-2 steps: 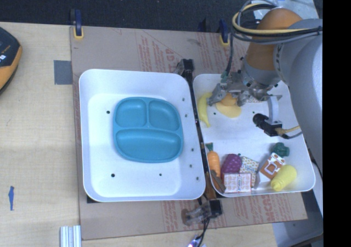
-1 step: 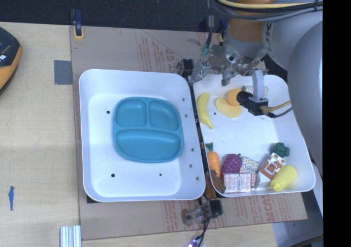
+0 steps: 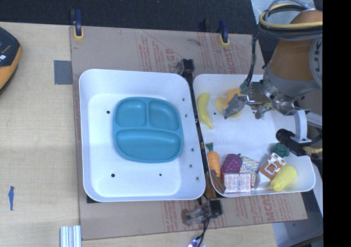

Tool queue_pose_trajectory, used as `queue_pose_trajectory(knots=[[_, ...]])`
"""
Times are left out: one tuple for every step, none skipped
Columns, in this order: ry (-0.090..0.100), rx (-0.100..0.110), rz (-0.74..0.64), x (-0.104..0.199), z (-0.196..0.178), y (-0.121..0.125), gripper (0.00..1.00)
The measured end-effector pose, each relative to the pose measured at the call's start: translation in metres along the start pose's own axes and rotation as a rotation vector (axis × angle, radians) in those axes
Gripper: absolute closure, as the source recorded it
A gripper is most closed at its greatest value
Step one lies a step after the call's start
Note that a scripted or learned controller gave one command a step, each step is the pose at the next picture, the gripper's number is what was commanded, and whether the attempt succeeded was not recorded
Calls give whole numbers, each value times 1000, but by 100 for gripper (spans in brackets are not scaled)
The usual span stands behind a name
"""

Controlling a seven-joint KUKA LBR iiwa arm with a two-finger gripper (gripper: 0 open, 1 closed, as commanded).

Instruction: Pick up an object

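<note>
From above, the two-finger gripper (image 3: 237, 106) hangs low over the right white bin (image 3: 249, 136), right at a small yellow-orange plastic toy (image 3: 226, 101) near the bin's far wall, beside the yellow toy banana (image 3: 204, 110). Whether the jaws are spread or pinching I cannot tell. The toy looks light, stiff and slick, so it is probably best gripped across its narrow middle.

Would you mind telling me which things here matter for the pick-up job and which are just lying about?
Part of the job:
gripper, low in the right bin
banana
carrot
yellow and orange piece by the gripper
lemon-yellow toy

Just lying about:
blue divided plate in the left bin
blue clamps
grey tape patch
</note>
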State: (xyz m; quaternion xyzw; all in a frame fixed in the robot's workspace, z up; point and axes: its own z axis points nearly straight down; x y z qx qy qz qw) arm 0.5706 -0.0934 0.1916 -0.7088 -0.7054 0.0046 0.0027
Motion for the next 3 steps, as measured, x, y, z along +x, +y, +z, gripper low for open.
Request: queue_pose_trajectory(knots=[[-4, -9, -1, -12, 104, -97, 0], [2, -5, -11, -9, 91, -94, 100], [3, -19, -14, 34, -5, -47, 100]])
